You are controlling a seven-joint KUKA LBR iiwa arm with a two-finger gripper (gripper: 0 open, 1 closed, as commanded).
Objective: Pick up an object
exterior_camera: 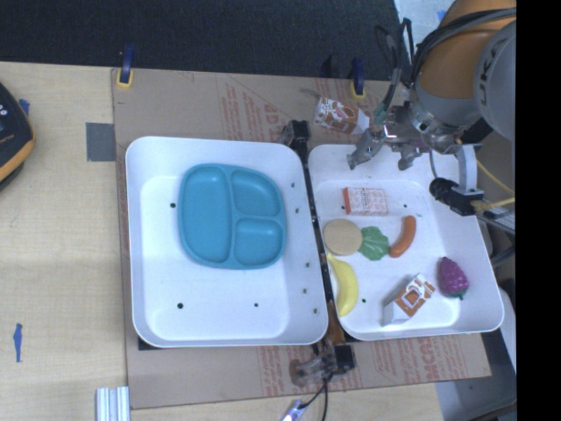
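Objects for picking all lie in the right bin (pixel 491 274), and my gripper (pixel 386 154) hangs over that bin's far edge with its two fingers spread apart and nothing between them. I see the grey arm with its orange band (pixel 465 24) coming in from the right above the bin's far right corner.

Nearest the fingers, a flat red-and-white packet (pixel 364 201) lies in the far half of the bin, apart from the fingertips. Toward the near side from it, a tan round bun (pixel 342 237) sits by the bin's left wall, touching a green leafy piece (pixel 375 243) on its right. A reddish sausage (pixel 402 236) lies tilted just beside the green piece. A yellow banana (pixel 344 285) runs along the left wall toward the near left corner. A small white-and-orange carton (pixel 410 298) rests near the near edge, and a purple grape bunch (pixel 453 277) sits close to the right wall.

In the left bin (pixel 145 235) I see a blue divided plate (pixel 232 215), lying toward the far side. Outside the bins, a small printed wrapper (pixel 337 115) lies on the cardboard (pixel 219 103) beyond the right bin's far left corner.
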